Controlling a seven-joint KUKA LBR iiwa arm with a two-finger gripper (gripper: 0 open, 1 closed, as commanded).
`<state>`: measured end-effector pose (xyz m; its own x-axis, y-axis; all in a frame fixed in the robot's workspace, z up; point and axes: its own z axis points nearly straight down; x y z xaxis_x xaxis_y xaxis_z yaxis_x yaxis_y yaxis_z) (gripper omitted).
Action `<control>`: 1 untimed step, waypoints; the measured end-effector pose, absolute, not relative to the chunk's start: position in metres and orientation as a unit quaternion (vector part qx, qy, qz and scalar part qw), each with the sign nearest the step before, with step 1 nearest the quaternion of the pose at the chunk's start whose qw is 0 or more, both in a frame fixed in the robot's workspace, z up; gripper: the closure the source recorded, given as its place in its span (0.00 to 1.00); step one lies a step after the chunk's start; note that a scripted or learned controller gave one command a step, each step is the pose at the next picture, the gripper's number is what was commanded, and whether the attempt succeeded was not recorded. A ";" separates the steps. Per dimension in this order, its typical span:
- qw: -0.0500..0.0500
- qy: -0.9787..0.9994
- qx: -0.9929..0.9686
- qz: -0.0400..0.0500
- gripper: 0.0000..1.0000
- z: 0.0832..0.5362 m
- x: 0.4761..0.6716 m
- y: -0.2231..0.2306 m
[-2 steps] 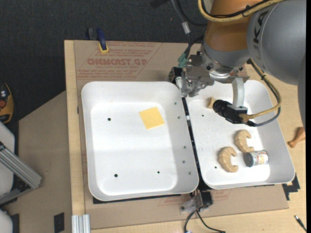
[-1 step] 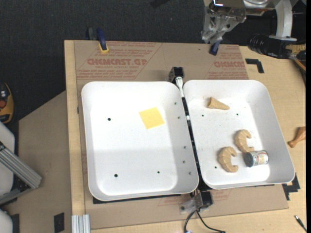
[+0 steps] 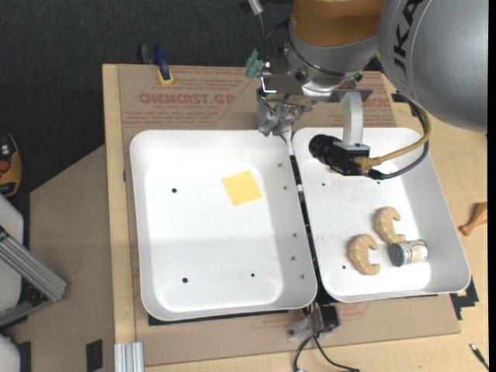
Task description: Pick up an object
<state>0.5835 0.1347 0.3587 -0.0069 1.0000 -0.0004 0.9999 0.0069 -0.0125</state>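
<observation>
Camera view is looking down at a slant on a brown desk (image 3: 194, 91) with red lettering printed across its far strip, and dark carpet is showing around it at the upper left. Two shallow white bins are sitting side by side on it, their inner rims touching down the middle of the frame.

The left bin (image 3: 194, 254) is carrying a flat yellow square (image 3: 242, 187) in its upper right part, well apart from every wall, with bare white floor lying all around it. The right bin (image 3: 422, 180) is holding its things in the lower right: two tan crescent pieces, one (image 3: 387, 224) just above the other (image 3: 363, 253), and a small silver cylinder (image 3: 408, 253) lying on its side just beside the lower one and near the bin's right wall.

The grey arm (image 3: 442, 37) is reaching in from the upper right. Its pincer (image 3: 276, 124) is hanging over the top end of the seam between the bins, well apart from the square and the crescents. I cannot tell how far it is open, and nothing is showing in its grip.

A blue and yellow clamp (image 3: 160, 62) is biting the desk's far left edge.
</observation>
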 end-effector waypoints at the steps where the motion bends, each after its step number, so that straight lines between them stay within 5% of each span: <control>1: 0.005 -0.706 -0.708 0.007 1.00 0.284 0.473 0.116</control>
